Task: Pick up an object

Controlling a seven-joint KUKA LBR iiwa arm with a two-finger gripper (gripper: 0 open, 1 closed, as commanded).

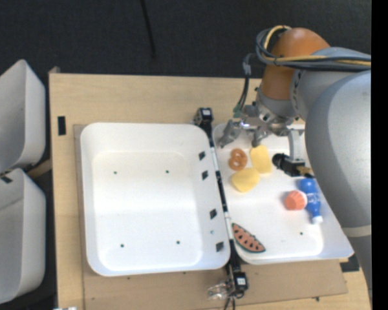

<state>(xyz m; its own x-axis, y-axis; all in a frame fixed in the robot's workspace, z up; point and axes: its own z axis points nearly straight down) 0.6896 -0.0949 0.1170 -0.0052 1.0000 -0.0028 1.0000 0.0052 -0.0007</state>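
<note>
1. The two-finger gripper [243,135] hangs at the 12 o'clock end of the right-hand shallow white plastic bin [278,237]. Its grey fingers look spread open, with nothing between them.
2. At 6 o'clock from the gripper, just beside it, lies a small round orange-brown object [238,158]. It seems the closest candidate for picking up.
3. Touching that, towards 3 o'clock, is a pale yellow blocky piece [260,159]. A second, rounder pale yellow piece [246,180] sits at 6 o'clock from the pair, very close to both. The tight cluster could make a clean grasp awkward.
4. Further out, at 4 o'clock from the gripper, rests a red-orange ball [295,200] against a blue and white tube [312,199]. Any print on the tube is too small to read.
5. A toy watermelon slice [249,237], red with a green rind, lies against the bin's 7 o'clock rim, well apart from the rest.
6. The left-hand white plastic bin [142,199] sits at 9 o'clock, side by side with the first on the pale wooden tabletop [142,99], presumably so objects can go from one to the other.
7. No brand or writing is legible anywhere.
</note>
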